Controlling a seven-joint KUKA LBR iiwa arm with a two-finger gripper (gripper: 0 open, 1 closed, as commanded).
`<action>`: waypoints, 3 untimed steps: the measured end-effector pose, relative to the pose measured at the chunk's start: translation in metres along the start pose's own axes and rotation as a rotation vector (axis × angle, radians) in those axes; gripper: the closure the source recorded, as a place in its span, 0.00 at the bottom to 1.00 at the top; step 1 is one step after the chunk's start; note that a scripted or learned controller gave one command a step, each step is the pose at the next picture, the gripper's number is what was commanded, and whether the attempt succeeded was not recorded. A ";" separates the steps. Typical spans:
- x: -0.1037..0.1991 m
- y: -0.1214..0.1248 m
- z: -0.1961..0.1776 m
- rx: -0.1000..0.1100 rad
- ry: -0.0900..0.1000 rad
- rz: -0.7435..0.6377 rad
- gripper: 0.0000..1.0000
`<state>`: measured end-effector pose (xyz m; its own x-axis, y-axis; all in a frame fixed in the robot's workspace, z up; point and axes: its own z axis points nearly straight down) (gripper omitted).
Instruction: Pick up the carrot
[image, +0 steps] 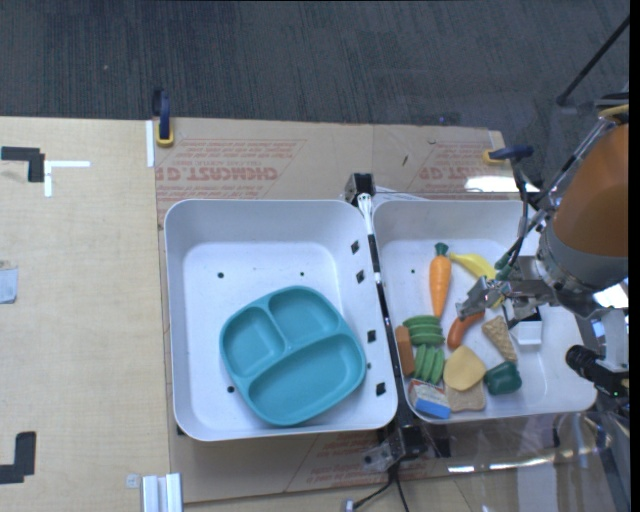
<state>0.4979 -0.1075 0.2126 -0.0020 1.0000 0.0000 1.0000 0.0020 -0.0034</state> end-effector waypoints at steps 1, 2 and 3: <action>0.002 0.055 0.112 0.000 0.000 -0.030 0.00; 0.001 0.057 0.103 -0.002 -0.001 -0.024 1.00; 0.080 0.080 0.021 -0.002 -0.001 0.048 1.00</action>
<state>0.5778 -0.0277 0.1913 0.0461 0.9989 -0.0014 0.9989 -0.0461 -0.0013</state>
